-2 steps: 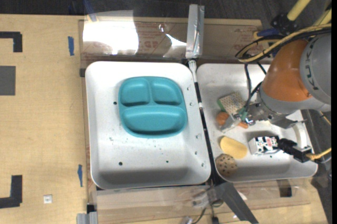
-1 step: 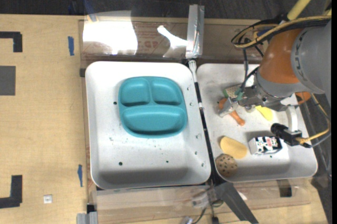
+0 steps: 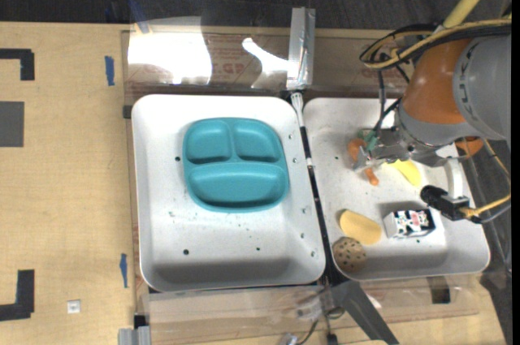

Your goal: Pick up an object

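1. The hand (image 3: 375, 147) hung low in the upper middle of the right bin (image 3: 341, 120). From where I stood I could not tell whether it was released or clenched, and nothing showed plainly in its grip.
2. The orange piece (image 3: 357, 148) lay just beside the hand on its left, with a second orange bit (image 3: 372, 177) just below. It looked the likeliest target, and the pick seemed not yet made.
3. To do it well, I judged the hand needed to centre over the orange piece, straddle its narrow side and reach the bin floor before closing. The piece looked small and could slip out.
4. A yellow piece (image 3: 406, 171) lay close on the right, partly under the arm. It risked being nudged or caught along with the target.
5. Toward the front lay a carton (image 3: 409, 222), a tan oval (image 3: 360, 227) and a cookie (image 3: 348, 252), spaced enough to be easier picks.
6. The left bin (image 3: 154, 173) held a teal plate (image 3: 236, 163), well apart.
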### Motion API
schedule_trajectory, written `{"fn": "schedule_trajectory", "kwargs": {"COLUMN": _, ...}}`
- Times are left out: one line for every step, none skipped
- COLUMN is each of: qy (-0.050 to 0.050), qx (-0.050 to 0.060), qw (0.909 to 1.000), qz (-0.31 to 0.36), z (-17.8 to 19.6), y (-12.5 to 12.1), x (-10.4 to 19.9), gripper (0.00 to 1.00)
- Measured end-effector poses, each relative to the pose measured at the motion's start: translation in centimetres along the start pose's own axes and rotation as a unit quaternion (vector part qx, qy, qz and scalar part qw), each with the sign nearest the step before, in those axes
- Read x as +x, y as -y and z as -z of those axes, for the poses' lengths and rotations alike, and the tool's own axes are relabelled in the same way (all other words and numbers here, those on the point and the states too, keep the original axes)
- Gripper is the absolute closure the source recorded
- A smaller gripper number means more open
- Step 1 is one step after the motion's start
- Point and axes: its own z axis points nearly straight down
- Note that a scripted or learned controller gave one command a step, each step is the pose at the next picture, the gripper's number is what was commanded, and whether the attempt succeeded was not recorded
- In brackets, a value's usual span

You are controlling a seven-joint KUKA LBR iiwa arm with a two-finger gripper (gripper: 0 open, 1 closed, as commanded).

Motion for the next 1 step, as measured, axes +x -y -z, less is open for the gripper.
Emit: {"fn": "schedule_trajectory", "kwargs": {"qy": -0.002, "qx": 0.004, "qw": 0.9946, "qz": -0.104, "z": 8.71, "y": -4.55, "x": 6.29, "gripper": 1.00}}
